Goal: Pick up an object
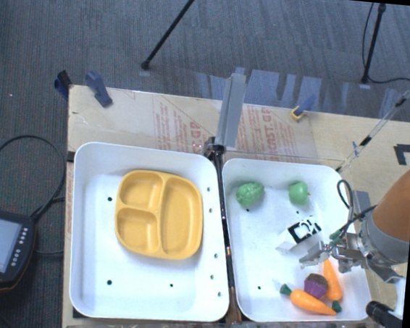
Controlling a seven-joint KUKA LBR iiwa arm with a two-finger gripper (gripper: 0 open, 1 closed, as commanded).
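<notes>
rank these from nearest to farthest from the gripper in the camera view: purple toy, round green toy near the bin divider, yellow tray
1. purple toy, just below the gripper, in the right bin.
2. round green toy, up and left of it, same bin, beside the divider.
3. yellow tray, in the left bin.

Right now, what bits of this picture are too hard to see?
- Gripper, camera view: too small and cluttered to tell whether it is open or shut.
- Grey arm with orange band: cut off by the right edge.
- Small purple toy: partly hidden between two orange toy carrots.
</notes>
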